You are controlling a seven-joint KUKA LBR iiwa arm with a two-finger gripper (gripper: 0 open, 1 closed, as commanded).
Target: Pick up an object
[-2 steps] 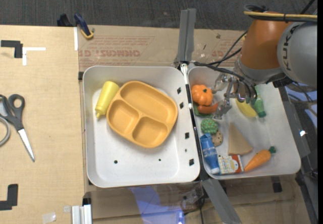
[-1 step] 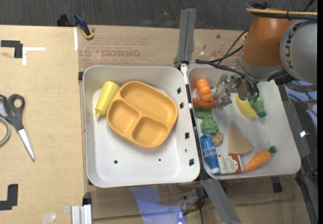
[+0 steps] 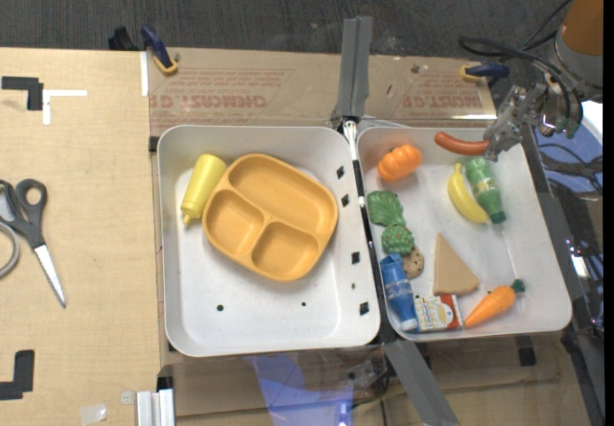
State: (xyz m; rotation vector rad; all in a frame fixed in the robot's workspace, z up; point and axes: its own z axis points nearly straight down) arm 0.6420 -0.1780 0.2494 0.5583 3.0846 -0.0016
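Nearest my camera sit the carrot (image 3: 490,304) and the small carton (image 3: 434,314), along the near wall of the right bin (image 3: 547,251).

My tool (image 3: 506,130) hangs over the far right corner of that bin, the arm coming in from the right. I cannot tell from this angle whether it is parted or closed — the metal parts blur together — and I see nothing gripped in it.

Just below the tool lies the sausage (image 3: 462,141), its long axis running left to right along the far wall. A little nearer the camera, the green bottle (image 3: 484,188) rests against the banana (image 3: 464,197); both lie with their long axes running roughly from the far wall toward me. I judge these three the likeliest targets, the sausage closest of all, just to the left of the tool tip.

Further out: an orange pumpkin (image 3: 399,161) near the divider, two green broccoli pieces (image 3: 390,220), a cookie (image 3: 413,264), a blue tube (image 3: 394,283) and a tan wedge (image 3: 451,268).

The left bin (image 3: 177,299) holds an orange divided plate (image 3: 269,216) and a yellow bottle (image 3: 200,186) beside it — well away from the tool. Scissors (image 3: 34,232) lie on the desk (image 3: 77,319) at far left.
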